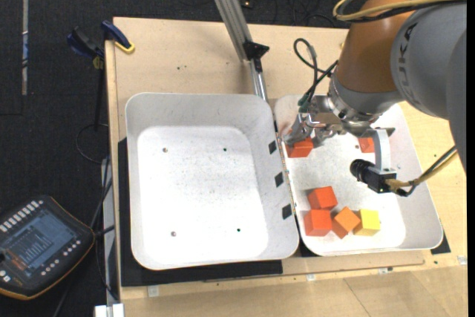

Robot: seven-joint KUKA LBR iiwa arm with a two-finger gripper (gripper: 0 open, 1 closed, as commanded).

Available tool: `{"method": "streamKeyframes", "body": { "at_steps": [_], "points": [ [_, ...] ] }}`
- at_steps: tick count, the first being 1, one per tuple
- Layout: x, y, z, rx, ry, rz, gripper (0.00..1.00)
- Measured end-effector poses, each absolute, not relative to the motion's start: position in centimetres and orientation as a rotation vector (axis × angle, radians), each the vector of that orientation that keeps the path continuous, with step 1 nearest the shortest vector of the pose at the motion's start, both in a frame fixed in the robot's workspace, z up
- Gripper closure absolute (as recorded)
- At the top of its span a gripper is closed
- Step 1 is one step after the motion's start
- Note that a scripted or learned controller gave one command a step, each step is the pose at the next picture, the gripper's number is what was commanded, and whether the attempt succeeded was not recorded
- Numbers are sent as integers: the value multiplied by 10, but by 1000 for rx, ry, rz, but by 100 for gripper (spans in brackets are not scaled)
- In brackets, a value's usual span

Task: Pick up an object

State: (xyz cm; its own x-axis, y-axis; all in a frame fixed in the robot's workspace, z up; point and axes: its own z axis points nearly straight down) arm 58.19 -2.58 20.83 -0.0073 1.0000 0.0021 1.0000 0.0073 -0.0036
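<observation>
Sitting nearest, at about five o'clock on the bench (185, 48), a cluster in the right bin (415, 159): yellow block (369, 220), orange block (346, 220), two red-orange cubes (320, 210) touching one another. Farther back, toward three o'clock, gripper (300, 139) low over that bin's left rim, pinching a red-orange block (300, 148) between its fingertips. Lying at nine o'clock, left bin (148, 122); at seven o'clock, off the bench, a teach pendant (37, 245).
</observation>
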Motion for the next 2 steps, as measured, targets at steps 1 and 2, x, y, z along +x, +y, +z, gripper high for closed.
{"method": "streamKeyframes", "body": {
  "at_steps": [1, 2],
  "points": [
    [562, 29, 221, -2209, -2229, -1, 100],
    [528, 73, 237, -2210, -2229, 0, 100]
  ]
}}
